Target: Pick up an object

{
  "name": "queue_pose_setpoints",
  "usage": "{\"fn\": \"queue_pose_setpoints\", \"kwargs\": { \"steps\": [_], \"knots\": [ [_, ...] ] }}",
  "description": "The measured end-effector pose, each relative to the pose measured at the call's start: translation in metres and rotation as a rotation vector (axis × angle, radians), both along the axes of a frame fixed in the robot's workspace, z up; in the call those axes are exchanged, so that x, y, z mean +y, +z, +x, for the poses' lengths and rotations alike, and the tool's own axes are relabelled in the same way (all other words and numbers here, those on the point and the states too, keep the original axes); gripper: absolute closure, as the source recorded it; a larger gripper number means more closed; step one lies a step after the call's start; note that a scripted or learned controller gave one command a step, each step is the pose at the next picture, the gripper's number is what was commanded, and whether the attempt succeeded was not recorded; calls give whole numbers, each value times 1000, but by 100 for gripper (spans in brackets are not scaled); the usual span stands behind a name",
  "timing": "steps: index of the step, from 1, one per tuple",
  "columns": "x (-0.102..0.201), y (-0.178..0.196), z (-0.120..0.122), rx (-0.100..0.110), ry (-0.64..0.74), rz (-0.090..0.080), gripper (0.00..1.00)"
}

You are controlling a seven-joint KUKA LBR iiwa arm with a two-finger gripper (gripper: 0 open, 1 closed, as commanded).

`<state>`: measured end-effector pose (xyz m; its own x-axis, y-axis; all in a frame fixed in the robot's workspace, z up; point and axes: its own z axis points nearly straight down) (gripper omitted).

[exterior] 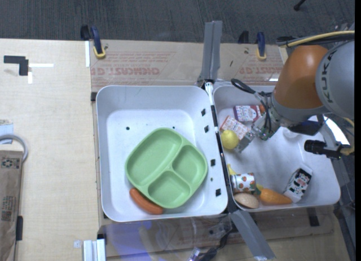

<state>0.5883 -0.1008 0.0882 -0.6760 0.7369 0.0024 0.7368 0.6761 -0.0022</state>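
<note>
Several small things lay in the right bin, and the one nearest my pincer was the lemon, sitting against the bin's left wall, just beside the tip and to its left. I could not tell whether the pincer was apart or together; from above it read as one grey stub, slanting down from the wrist under the orange band. Nothing showed between its tips.

I judged the lemon a toy: light, stiff, smooth-skinned and round, so likely to squirt out of a loose pinch or roll along the wall. I would have taken it across its short middle, closing squarely, not at the tapered ends.

Two flat packets lay just above it, touching or nearly so, and might have crowded a finger on that side. Well apart, along the near wall, I saw a printed can, a pale bun-like piece and a carrot, with a small carton toward the right. The left bin held a green tray and a sausage.
</note>
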Motion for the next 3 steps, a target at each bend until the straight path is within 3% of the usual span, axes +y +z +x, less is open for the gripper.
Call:
{"fn": "queue_pose_setpoints", "kwargs": {
  "steps": [1, 2, 3],
  "knots": [
    [-4, 0, 42, 70, -167, 9, 0],
    [-7, 0, 52, 94, -182, 6, 0],
    [-7, 0, 52, 91, -160, 0, 0]
  ]
}}
